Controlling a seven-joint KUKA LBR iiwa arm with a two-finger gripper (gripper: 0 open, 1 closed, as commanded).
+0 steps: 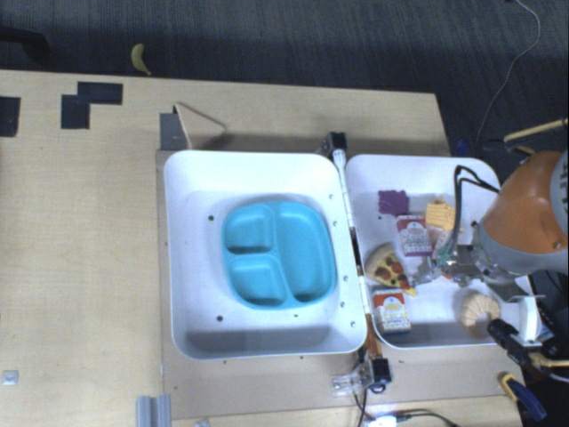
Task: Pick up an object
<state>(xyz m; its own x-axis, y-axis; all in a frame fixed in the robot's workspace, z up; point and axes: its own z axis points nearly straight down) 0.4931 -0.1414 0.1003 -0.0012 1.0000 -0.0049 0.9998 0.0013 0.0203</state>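
left bin (182, 238), blue tray (277, 253), right bin (373, 172), toys

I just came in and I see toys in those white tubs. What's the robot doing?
The robot arm reaches in over the right bin, which holds toy food: a pizza slice, a purple block, a yellow piece, a croissant and small packets. Its gripper sits low among them, near the pizza slice. The left bin holds a blue divided tray. It's trying to pick something up, but I can't tell if it has anything.
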